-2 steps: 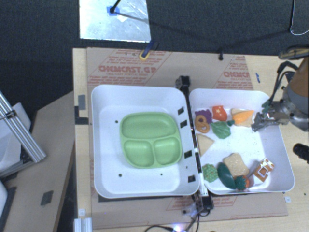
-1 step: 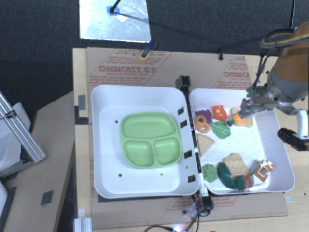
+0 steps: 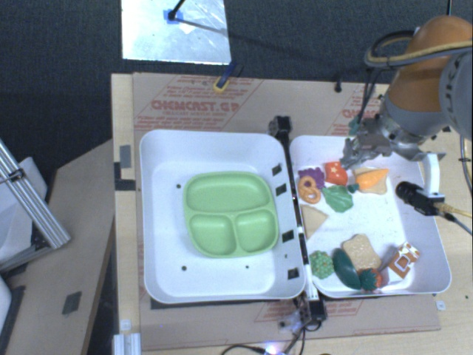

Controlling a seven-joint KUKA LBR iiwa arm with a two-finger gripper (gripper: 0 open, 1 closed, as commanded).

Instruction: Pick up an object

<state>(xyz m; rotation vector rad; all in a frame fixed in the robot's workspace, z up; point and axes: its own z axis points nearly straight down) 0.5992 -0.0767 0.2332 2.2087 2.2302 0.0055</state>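
- Reaching in from the right, the arm [image 3: 421,87] sets its tool [image 3: 353,156] low over the right bin [image 3: 429,235].
- Tool tips sit just above the red toy [image 3: 336,173]; their opening cannot be told.
- Left bin [image 3: 159,198] holds a green divided tray [image 3: 229,213].

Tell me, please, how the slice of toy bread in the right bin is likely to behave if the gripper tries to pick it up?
The bread slice looks like moulded plastic, so probably stiff and light. It lies flat, so it is unlikely to roll, but offers little edge to pinch. It rests against the dark green vegetable, which may shift with it.
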